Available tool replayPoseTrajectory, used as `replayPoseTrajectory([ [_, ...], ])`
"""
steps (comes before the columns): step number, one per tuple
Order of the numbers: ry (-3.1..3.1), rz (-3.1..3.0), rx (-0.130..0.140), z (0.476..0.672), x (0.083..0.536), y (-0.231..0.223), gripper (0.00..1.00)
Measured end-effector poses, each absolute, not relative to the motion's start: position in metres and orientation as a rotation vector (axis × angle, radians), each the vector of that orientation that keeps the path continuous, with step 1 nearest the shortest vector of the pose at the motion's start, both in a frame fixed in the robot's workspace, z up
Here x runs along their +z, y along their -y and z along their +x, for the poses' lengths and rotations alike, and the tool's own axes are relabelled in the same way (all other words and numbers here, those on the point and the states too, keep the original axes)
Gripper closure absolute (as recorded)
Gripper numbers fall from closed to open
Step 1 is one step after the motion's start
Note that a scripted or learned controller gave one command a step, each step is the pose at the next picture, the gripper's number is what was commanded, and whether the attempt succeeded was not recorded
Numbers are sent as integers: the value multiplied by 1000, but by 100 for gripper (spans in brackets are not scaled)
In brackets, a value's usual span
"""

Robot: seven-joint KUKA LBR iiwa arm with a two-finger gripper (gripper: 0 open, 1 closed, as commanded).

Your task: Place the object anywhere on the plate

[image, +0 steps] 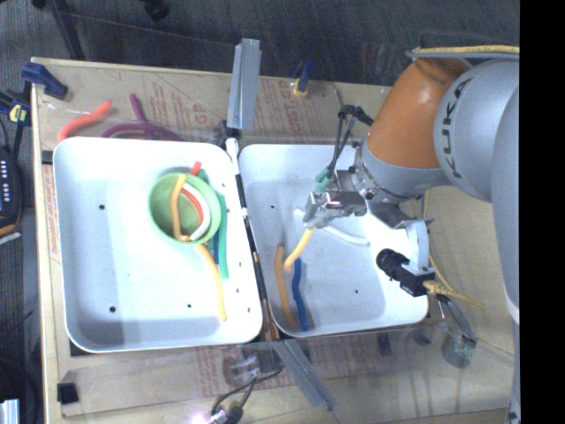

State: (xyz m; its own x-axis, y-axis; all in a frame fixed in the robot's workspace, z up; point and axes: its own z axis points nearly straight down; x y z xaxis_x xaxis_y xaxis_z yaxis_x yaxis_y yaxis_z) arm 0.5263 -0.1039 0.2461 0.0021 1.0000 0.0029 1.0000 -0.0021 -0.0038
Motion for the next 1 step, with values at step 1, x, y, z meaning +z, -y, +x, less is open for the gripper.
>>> replayPoseTrajectory([
  [1,2216,-2221,1,526,246,104,0],
])
